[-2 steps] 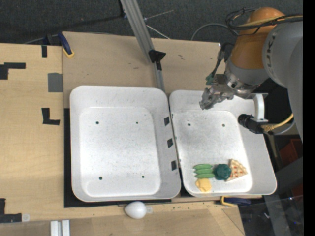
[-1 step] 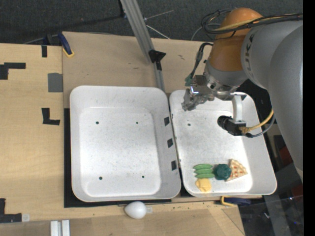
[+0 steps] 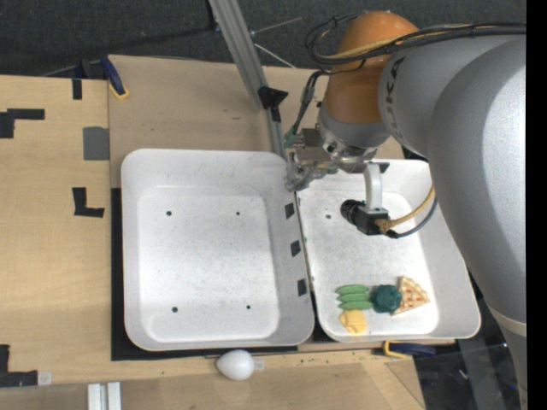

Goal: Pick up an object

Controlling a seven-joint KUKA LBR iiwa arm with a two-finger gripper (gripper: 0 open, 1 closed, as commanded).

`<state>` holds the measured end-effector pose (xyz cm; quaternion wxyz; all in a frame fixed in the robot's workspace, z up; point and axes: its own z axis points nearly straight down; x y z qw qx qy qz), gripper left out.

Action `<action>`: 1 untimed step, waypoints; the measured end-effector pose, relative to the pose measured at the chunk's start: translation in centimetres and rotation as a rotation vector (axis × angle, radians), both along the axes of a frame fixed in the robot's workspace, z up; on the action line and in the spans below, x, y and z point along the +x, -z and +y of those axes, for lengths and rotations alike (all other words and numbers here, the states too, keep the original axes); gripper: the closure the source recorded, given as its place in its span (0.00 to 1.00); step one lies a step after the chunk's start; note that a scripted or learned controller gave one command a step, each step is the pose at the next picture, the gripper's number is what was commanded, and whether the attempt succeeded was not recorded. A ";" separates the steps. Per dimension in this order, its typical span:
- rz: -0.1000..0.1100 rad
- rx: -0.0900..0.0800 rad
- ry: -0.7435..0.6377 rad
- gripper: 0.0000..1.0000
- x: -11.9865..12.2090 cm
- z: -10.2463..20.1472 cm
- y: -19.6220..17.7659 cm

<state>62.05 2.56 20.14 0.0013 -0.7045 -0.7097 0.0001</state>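
Where the right bin (image 3: pixel 363 259) ends nearest, toys (image 3: pixel 386 298) cluster (all touching).

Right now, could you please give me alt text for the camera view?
The gripper hangs over the far left corner of the right bin; small green, yellow, teal and orange items cluster at its near edge.

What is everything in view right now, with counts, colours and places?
left bin, right bin: two, white, side by side on the bench
pod: one, green, right bin's near end
lump: one, dark green, beside the pod
chunk: one, yellow, below the pod
wedge: one, orange-tan, right of the lump
egg-shaped thing: one, white, on the bench by the left bin's near edge
arm: one, grey with orange band, from the right
gripper: one, metallic, above the bins' shared far edge
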 end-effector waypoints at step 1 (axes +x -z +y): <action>0.000 0.000 0.001 1.00 0.7 4.9 0.0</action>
